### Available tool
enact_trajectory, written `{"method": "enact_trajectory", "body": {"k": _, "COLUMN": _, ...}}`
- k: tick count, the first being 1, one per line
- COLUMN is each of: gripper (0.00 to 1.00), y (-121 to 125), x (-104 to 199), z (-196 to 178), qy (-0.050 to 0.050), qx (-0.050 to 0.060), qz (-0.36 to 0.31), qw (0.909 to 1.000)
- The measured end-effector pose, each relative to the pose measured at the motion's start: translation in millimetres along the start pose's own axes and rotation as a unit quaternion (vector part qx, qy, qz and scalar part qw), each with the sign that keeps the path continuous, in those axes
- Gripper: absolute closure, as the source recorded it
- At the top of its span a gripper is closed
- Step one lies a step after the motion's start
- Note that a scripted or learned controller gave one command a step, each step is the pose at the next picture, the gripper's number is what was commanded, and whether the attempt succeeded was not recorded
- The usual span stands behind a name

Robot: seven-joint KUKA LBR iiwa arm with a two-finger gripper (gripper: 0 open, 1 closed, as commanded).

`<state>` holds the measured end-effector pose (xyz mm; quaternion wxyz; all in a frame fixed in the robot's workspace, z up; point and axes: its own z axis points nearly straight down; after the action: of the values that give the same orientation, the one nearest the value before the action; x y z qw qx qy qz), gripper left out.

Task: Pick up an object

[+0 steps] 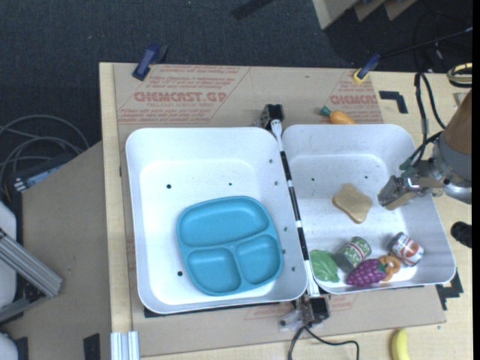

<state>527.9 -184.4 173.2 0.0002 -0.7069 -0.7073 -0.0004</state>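
inspector a: where was the gripper [395,193] at inspection?

inspector b: over the right bin [352,137], just right of the slice of bread [352,202], near that bin's right wall. the arm [457,152] entered from the right. it stood apart from the bread, and nothing was seen between its fingers. whether the claw was released or clenched i could not tell; the fingertips were too small and blurred.

inspector a: and the objects to be picked?

inspector b: all in the right bin. the bread lay about mid-bin. below it, along the near wall, were a green leaf-shaped piece [324,265], a small can [356,250], a bunch of purple grapes [365,273] touching an orange item [389,265], and a red-and-white can [406,248] furthest right.

inspector a: the other bin?

inspector b: the left bin [150,156], left of the bread, held a blue divided tray [227,242] lying flat. beyond the right bin's far rim, above the bread, a toy carrot [339,116] lay on the bench board.
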Motion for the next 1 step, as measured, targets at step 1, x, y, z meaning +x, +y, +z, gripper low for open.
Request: {"method": "enact_trajectory", "body": {"k": 1, "gripper": 1.0, "y": 43.9, "x": 74.8, "z": -44.5, "qy": 0.0, "qx": -0.001, "qz": -0.002, "qw": 1.0}}
